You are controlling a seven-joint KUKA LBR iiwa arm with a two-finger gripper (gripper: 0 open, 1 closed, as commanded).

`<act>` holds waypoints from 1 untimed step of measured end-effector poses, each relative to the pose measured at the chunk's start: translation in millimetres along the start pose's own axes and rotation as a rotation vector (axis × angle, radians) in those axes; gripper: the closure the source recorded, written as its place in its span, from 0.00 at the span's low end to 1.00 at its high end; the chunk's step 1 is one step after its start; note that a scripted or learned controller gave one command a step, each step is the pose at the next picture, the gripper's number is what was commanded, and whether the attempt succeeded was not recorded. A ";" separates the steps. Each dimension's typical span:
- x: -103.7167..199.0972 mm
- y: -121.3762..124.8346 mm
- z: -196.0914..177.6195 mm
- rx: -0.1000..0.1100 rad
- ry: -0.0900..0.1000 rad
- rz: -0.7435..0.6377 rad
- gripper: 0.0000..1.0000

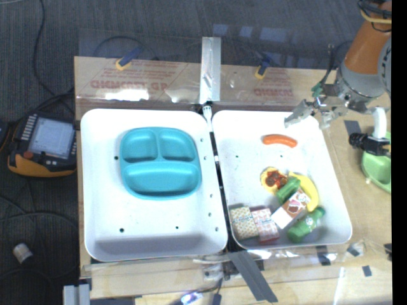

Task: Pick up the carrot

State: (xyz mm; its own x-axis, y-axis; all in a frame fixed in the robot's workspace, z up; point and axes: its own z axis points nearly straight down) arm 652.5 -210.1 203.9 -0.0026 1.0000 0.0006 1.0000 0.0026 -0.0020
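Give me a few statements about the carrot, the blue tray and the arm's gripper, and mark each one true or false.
1. The carrot lies in the right bin. True.
2. The blue tray sits in the same bin as the carrot. False: it is in the left bin.
3. The gripper holds the carrot. False: the carrot lies apart from it on the bin floor.
4. The banana is among the pile of items nearer the bin's front. True.
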 end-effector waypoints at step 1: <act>30.2 -47.5 87.9 0.001 -0.001 -0.083 0.00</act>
State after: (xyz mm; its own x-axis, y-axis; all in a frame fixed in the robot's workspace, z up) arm 604.7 -179.9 116.1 -0.0853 0.9964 0.0002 0.9963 0.0853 -0.0032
